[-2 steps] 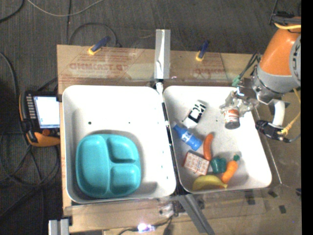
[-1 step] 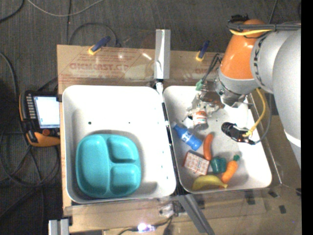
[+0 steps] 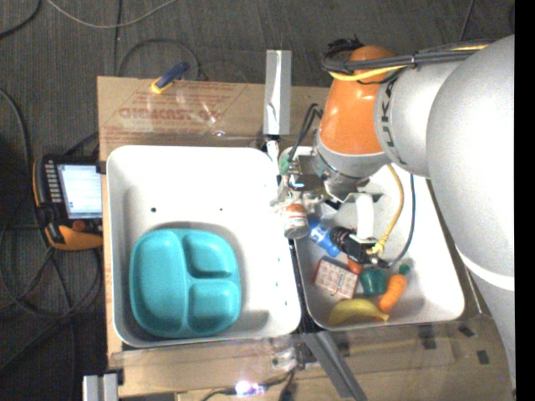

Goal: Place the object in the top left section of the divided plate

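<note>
1. Dark carpet with loose cables surrounds the surface (image 3: 167, 98), which carries two white bins.
2. Hand (image 3: 294, 211) sits over the divider between the bins; a small orange-and-white object (image 3: 294, 220) hangs at its tip, but whether it is gripped I cannot tell.
3. Right bin (image 3: 443, 299) contains a banana (image 3: 355, 311), carrot (image 3: 393, 289) and red packet (image 3: 336, 277).
4. Teal divided plate (image 3: 185, 283) lies low in the left bin (image 3: 167, 174).
5. Judgement: carry leftward, clear the wall, lower centrally over the plate's top left section before release.

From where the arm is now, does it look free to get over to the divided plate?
Probably yes. The divided plate lies uncovered in the left bin, with nothing standing between it and the end effector, which sits at the bins' shared edge.
</note>
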